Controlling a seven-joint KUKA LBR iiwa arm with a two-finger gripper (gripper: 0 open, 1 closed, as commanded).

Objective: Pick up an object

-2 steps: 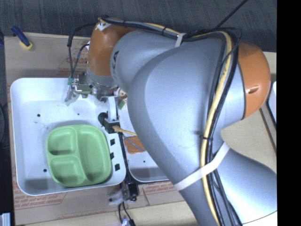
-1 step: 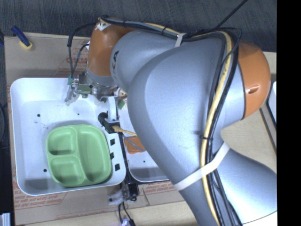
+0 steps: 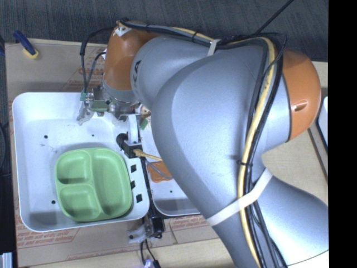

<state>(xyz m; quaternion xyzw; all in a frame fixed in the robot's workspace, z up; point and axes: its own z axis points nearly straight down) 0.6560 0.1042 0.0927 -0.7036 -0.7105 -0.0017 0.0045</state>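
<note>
Dark grey carpet runs along the top, and below it the brown surface (image 3: 56, 54) carries two shallow white bins side by side. The left bin (image 3: 25, 149) holds a green divided tray (image 3: 92, 183), lying flat in its lower half, three compartments facing up. The right bin (image 3: 173, 205) is mostly covered by the big grey arm (image 3: 212, 133); a sliver of something orange (image 3: 159, 172) peeks out at its left edge, too hidden to name. A blue-and-yellow item (image 3: 25, 43) sits on the surface at upper left, well outside the bins.

And there's the pincer (image 3: 86, 109), down at the upper part of the left bin, below the orange band (image 3: 120, 60). Whether its metal tips are spread or pressed together cannot be told from this angle, and nothing visibly sits between them.

So the key relation: the green tray lies below the pincer in the picture, toward the bin's near wall, close but apart from it. The tray is broad and nearly square, so its rim looks like the only place to bite. Judging from here, the pick is not yet made.
</note>
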